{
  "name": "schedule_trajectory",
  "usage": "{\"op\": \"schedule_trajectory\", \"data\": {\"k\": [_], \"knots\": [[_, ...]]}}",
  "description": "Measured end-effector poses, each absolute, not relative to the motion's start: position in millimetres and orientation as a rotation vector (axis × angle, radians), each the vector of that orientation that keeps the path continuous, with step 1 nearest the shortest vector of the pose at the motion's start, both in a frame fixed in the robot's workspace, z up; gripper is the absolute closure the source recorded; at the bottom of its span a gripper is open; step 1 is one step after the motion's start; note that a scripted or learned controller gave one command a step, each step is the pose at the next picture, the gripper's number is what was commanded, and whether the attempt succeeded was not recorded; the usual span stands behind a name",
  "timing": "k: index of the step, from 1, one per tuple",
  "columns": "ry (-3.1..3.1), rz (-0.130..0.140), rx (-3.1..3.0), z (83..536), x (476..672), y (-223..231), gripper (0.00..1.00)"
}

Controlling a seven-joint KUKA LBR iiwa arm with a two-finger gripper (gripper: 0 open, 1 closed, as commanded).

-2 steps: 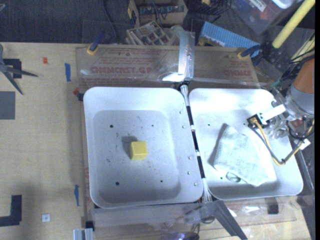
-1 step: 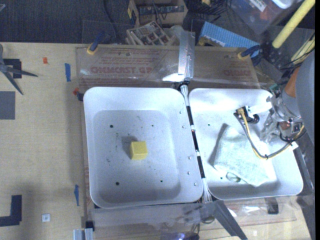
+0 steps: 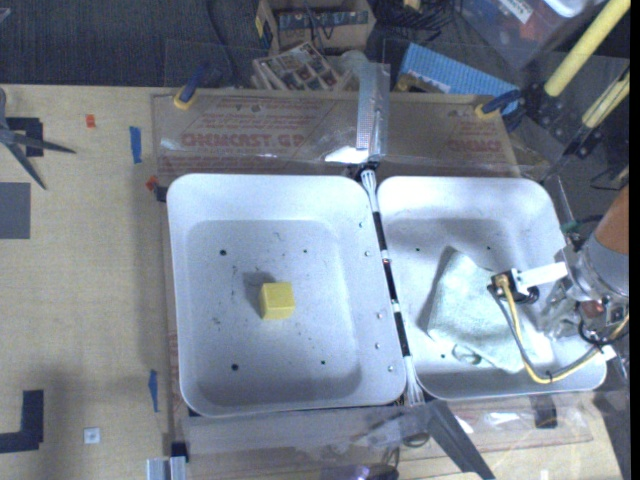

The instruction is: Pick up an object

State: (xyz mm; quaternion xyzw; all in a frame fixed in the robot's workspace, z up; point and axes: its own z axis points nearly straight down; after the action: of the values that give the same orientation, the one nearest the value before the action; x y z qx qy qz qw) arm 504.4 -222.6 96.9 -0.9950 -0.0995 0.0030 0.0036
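Camera view, from above and at a slant, took in two shallow white plastic bins set side by side on a pale wooden bench. A small yellow cube-shaped block lay near the middle of the left bin, flat on the speckled floor and well apart from every wall. Nothing touched it.

A crumpled pale grey-white cloth rested in the right bin, spread from the bin's centre toward its near edge. The grey robot arm came in from the right, and its gripper was low over the right part of that bin, just beside the cloth's right edge. A yellow cable looped from the wrist down across the bin floor. Whether the jaws were apart or together could not be told, since the wrist hardware and cable cluttered that spot, and no object could be made out between them.

Behind the bins, a clear plastic sheet with red lettering lay along the bench's far side, held by clamps.
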Motion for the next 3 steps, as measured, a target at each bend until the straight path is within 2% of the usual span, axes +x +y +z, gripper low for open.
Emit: {"op": "schedule_trajectory", "data": {"k": [1,2,3], "knots": [[-0.322,0.002,-3.124,178,638.4,-221,1.0],[-0.316,0.006,-3.123,204,591.6,-223,1.0],[-0.628,0.005,-3.074,142,550.4,-223,1.0]]}}
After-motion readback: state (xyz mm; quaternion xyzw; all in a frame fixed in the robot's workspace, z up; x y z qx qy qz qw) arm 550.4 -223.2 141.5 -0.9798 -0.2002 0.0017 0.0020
